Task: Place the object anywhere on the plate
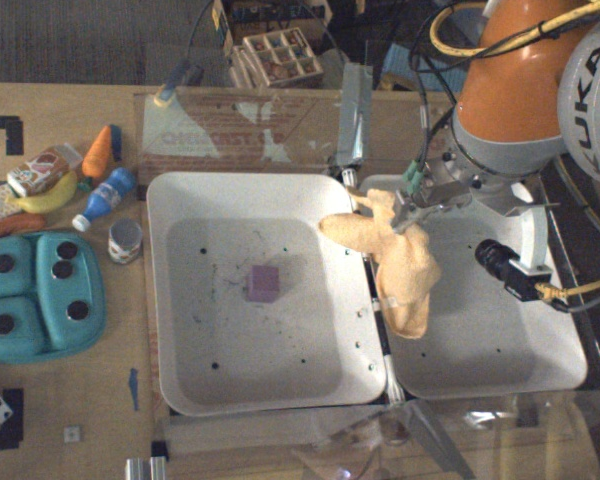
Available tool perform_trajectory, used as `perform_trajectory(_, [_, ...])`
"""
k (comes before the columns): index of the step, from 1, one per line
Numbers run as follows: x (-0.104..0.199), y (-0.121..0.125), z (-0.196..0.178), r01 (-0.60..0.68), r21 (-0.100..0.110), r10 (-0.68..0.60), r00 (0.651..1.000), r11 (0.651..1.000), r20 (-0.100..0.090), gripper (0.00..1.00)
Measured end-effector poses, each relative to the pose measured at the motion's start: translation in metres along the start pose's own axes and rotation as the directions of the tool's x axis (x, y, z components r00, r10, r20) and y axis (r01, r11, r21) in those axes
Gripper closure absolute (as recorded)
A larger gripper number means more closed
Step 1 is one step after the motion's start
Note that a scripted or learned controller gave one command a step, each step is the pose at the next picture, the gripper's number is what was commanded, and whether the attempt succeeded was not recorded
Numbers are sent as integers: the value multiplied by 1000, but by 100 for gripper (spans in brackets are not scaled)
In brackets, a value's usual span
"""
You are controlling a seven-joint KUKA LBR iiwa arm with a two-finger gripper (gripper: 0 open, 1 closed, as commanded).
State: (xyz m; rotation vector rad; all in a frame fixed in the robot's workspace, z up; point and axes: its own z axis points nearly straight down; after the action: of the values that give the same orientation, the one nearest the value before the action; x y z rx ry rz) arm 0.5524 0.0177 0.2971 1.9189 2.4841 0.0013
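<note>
A floppy tan cloth-like object [405, 263] hangs over the divider between the two white bins, one lobe reaching left over the left bin's rim. My gripper [404, 211] sits at the object's upper end, above the right bin's [500, 368] left side, and is shut on the top of it. The object dangles below the fingers. A small flat purple square [263, 282] lies near the middle of the left bin [180, 268], well left of the gripper and apart from the object.
A black cable fitting [508, 266] on the arm hangs over the right bin. On the bench left of the bins stand a teal tray [35, 293], a small can [125, 240], a blue bottle [105, 198], a banana [45, 196] and a carrot [99, 151]. A clear panel [240, 128] stands behind the bins.
</note>
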Motion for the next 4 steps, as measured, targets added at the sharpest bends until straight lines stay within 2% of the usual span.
perform_trajectory(1, [49,-43,110,-36,4,36,999,999,-1,100])
perform_trajectory(2, [-9,-40,76,-147,0,147,989,989,0,100])
perform_trajectory(3, [59,-31,104,-416,7,416,910,910,0,100])
perform_trajectory(4, [-51,-47,-14,-409,2,409,912,912,1,100])
